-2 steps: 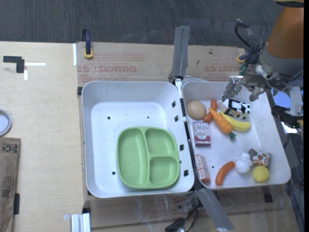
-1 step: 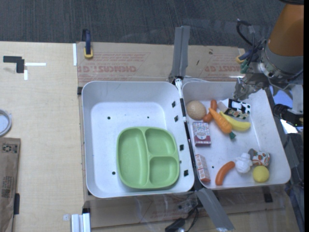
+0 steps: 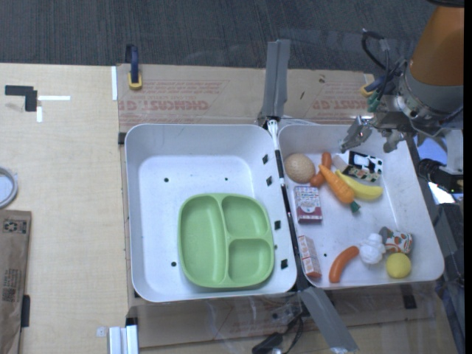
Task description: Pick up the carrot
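Nearest, along the right bin's (image 3: 424,198) six o'clock edge, lie a red carton (image 3: 308,257), a sausage (image 3: 343,263), a white figure (image 3: 372,249) and a lemon (image 3: 398,265). Left, a green divided plate (image 3: 225,240) fills the other bin (image 3: 147,198). Farther in, the carrot (image 3: 339,186) lies slanted toward the right bin's twelve o'clock, touching a banana (image 3: 363,187), near an egg-shaped ball (image 3: 299,167). Beyond, at two o'clock, the tool (image 3: 372,130) hangs above the bin's far edge, tilted down-left from the orange-banded arm (image 3: 439,43); how wide its fingers stand I cannot tell, and it grips nothing visible
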You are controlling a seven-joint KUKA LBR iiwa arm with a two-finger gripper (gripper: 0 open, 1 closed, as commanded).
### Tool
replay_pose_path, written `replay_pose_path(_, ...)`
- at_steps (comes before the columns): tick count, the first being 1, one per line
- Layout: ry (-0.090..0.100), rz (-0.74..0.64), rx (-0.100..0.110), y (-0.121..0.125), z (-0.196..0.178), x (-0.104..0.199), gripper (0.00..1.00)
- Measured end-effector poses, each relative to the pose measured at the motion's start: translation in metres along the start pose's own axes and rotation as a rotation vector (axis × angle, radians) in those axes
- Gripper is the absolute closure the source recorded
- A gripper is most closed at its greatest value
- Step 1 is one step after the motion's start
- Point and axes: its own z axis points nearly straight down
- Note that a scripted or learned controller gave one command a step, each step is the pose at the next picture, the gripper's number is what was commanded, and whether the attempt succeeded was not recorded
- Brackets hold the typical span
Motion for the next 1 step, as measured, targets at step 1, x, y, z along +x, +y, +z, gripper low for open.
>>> replay_pose_path(1,0.001,-0.353,-0.004,0.0091,0.1077,-0.0272,0.0)
